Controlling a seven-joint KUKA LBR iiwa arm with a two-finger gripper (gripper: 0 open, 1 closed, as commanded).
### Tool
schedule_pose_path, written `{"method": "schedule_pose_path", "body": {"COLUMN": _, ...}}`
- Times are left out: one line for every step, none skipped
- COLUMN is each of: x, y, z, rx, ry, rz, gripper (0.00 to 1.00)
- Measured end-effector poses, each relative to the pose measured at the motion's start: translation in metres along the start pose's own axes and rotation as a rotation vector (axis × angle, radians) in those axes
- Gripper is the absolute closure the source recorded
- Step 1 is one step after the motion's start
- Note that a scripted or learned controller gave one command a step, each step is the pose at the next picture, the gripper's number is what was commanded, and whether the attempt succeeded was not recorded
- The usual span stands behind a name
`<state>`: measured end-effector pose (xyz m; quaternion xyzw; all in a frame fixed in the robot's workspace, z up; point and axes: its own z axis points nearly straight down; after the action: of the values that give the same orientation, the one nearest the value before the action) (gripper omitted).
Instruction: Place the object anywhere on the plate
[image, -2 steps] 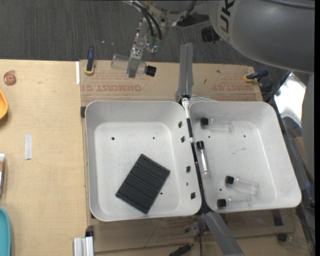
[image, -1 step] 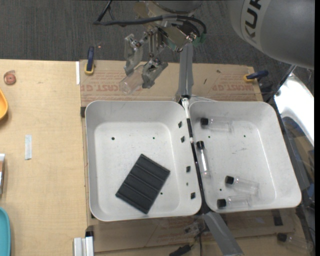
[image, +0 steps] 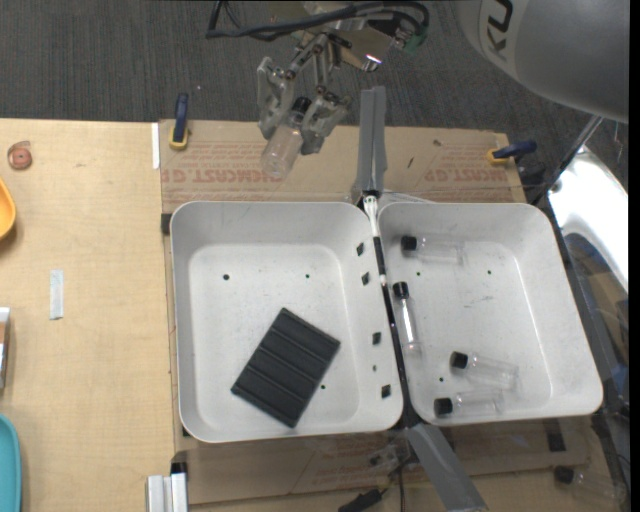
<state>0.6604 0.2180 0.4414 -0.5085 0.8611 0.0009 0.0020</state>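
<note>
A flat black ribbed rectangular plate (image: 287, 366) lies tilted in the left shallow white bin (image: 200, 250). Far above, the two-finger metal gripper (image: 290, 135) pinches a clear plastic tube (image: 281, 152) over brown cardboard (image: 430, 165).

The plate (image: 287, 366) lies in the left bin (image: 190, 300); four vials (image: 480, 370) lie in the right bin (image: 560, 300) beside it.
</note>
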Motion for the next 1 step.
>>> {"method": "schedule_pose_path", "body": {"x": 0.0005, "y": -0.0024, "z": -0.0092, "rx": 0.000, "ry": -0.005, "rz": 0.007, "gripper": 1.00}}
